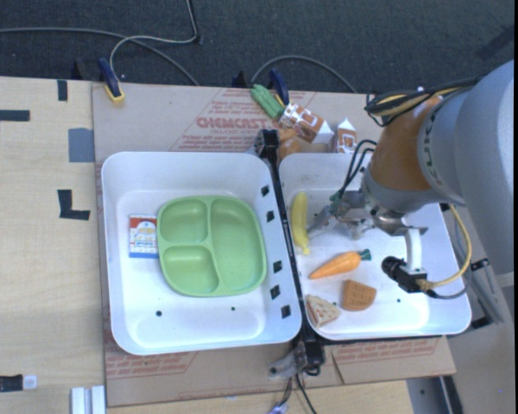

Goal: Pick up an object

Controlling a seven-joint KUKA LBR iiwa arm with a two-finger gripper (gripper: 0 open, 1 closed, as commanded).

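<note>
Lying nearest in the right bin (440,322), a cracker (358,295) is seen just below the carrot (337,265); beyond the carrot, the gripper (350,216) is poised, its claw state undeterminable, beside the banana (300,221).

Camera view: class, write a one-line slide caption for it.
Arm's pincer hovers over right bin holding banana, carrot and bread; green plate in left bin.

A pale green divided plate (212,244) sits in the white left bin (121,231). The right bin (440,313) holds a yellow banana (300,221), an orange carrot (338,264) with green top, and a brown cracker (358,295).
</note>
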